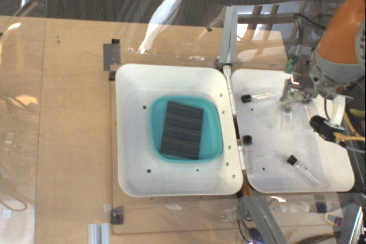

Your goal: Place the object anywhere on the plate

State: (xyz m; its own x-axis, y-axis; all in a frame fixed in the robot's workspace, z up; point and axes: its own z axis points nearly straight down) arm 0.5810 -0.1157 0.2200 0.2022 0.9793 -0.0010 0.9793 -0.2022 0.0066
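Observation:
A dark grey ridged block [182,130] lies flat on the teal plate [213,140] in the middle of the left bin [132,123], well inside the plate's rim. My gripper [291,98] hangs over the upper part of the right bin [337,174], far to the right of the plate and the block. Nothing shows beneath it except the white bin floor. The orange-banded wrist [343,31] sits above it at the frame's right edge.
In the right bin lie a clear tube with a black cap [254,98] near the top left, another capped tube [301,168] lower down, and a small black piece [247,139] by the divider. Black cables [327,127] trail at the right. Wooden bench surrounds the bins.

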